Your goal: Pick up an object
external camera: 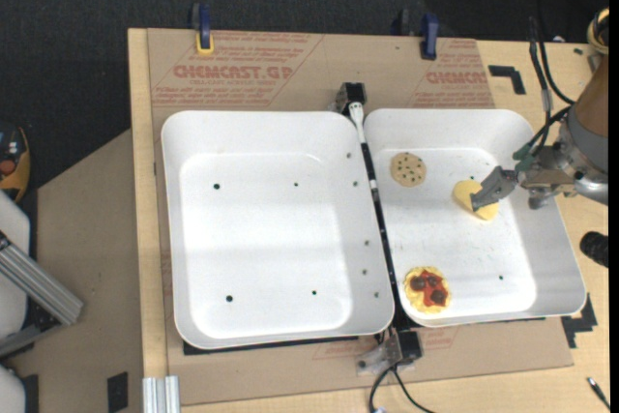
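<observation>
The arm enters from three o'clock and its claw (491, 190) sits low in the right bin (513, 290), right at the yellow piece (474, 199); that piece, a small wedge-like lump, lies near the middle of the bin's upper half, and from the claw it is at about eight o'clock, touching or nearly touching the dark finger that slants down toward it; whether the fingers are spread or pressed together I cannot tell, since they overlap in this slanted view, and nothing shows the piece caught between them, so I would not call it held; the piece's long axis seems to run roughly from ten o'clock to four o'clock, though it is too small to be sure; the cookie (408, 169) lies at ten o'clock from the yellow piece, well apart from the claw, and the little pizza-like disc (427, 289) sits near the bin's lower rim at about seven o'clock, farther off again; the left bin (193, 237) lies across the divider at nine o'clock; judging from this, the yellow piece is the likely target, and the coming move turns on the fingers straddling it rather than nudging it from one side, since a push from three o'clock could slide it toward the cookie.
</observation>
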